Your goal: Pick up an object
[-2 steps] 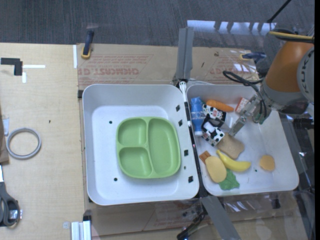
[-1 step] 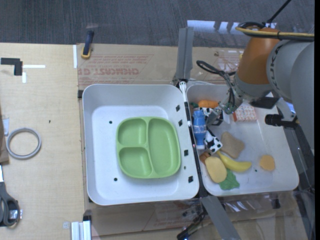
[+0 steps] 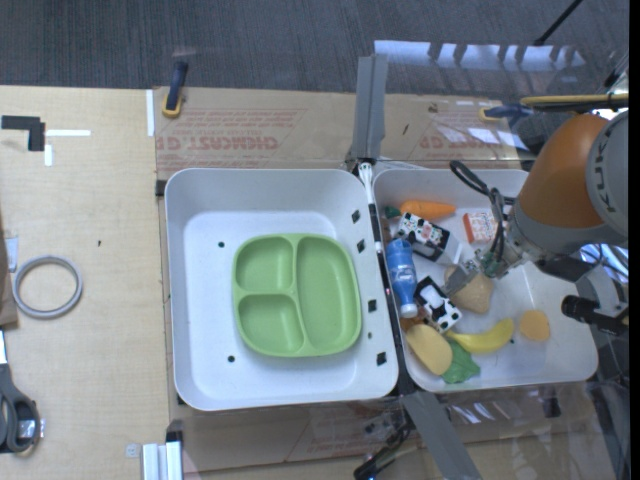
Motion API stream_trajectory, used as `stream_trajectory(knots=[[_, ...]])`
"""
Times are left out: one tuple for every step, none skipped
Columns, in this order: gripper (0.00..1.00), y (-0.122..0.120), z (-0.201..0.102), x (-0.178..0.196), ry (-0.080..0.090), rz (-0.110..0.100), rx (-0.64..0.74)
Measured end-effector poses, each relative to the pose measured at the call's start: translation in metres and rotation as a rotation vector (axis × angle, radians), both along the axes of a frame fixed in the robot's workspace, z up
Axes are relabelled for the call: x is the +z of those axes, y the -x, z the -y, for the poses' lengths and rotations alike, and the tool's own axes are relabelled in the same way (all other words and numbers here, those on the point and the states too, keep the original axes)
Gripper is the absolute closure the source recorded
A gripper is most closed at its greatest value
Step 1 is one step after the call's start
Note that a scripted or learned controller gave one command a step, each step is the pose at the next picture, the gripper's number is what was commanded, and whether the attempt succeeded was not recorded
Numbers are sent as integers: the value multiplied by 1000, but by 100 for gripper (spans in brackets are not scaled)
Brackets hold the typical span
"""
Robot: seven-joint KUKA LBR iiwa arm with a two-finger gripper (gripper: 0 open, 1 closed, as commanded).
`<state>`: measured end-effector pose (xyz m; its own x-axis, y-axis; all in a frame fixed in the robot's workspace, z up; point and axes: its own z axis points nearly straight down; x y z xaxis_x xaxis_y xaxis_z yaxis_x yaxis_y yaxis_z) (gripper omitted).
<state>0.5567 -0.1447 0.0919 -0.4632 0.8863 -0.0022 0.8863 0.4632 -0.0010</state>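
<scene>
My gripper (image 3: 468, 276) hangs low in the right bin (image 3: 570, 363), right above a tan rounded object (image 3: 479, 296) and touching or nearly touching its top. Around it lie a blue bottle (image 3: 401, 272), a black-and-white toy (image 3: 438, 306), a banana (image 3: 484, 338), a small orange ball (image 3: 534, 325), a yellow lump (image 3: 428, 348) on a green piece (image 3: 461, 368), a carrot (image 3: 428, 209), a black-and-white block (image 3: 421, 233) and a small red-and-white packet (image 3: 481, 227). Whether anything is held cannot be made out.
The left bin (image 3: 190, 298) holds a green divided plate (image 3: 297, 295). The arm's orange band (image 3: 560, 183) and grey wrist cover the right bin's far right part. A grey tape ring (image 3: 44, 286) lies on the bench at the left.
</scene>
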Motion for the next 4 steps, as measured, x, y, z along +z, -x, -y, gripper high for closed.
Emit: stream_trajectory(knots=[[100, -1, 0, 9, 2, 1, 3], [0, 0, 3, 10, 6, 2, -1], [0, -66, 24, 0, 0, 1, -201], [0, -101, 28, -1, 1, -4, -369]])
